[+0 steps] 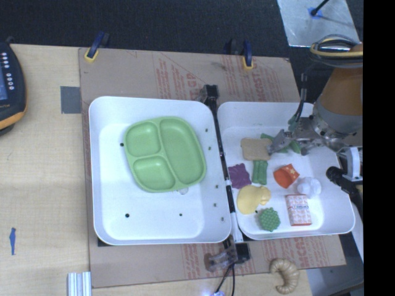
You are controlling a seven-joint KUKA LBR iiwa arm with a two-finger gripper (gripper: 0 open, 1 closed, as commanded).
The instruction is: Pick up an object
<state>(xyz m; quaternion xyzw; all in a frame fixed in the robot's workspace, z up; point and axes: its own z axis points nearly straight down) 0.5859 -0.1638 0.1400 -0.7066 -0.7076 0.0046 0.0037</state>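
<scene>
Currently listed, all placed relative to the right bin (pixel 345 227): the gripper (pixel 285 140) sits low over its far side, just beside a tan slab (pixel 253 148) and touching or overlapping a green piece (pixel 296 144); whether the jaws are released, clenched or grasping anything cannot be told, since the metal parts blur together there. Contents of that bin: purple piece (pixel 239 175), green stick (pixel 260 171), red block (pixel 285 176), white lump (pixel 308 186), yellow toy (pixel 252 198), green berry (pixel 268 219), red-and-white box (pixel 299 210). Beside it, the left bin (pixel 111 221) holds a green divided plate (pixel 165 153). Outside it, on the counter (pixel 43 184) near its front edge: a curled tan pastry (pixel 285 274). Risks, as judged: items near the gripper lie crowded, so a closing grip could catch two at once or nudge the slab aside; a flat slab offers little edge, and may slip out on lifting; a descent close to the far wall could strike the rim.
</scene>
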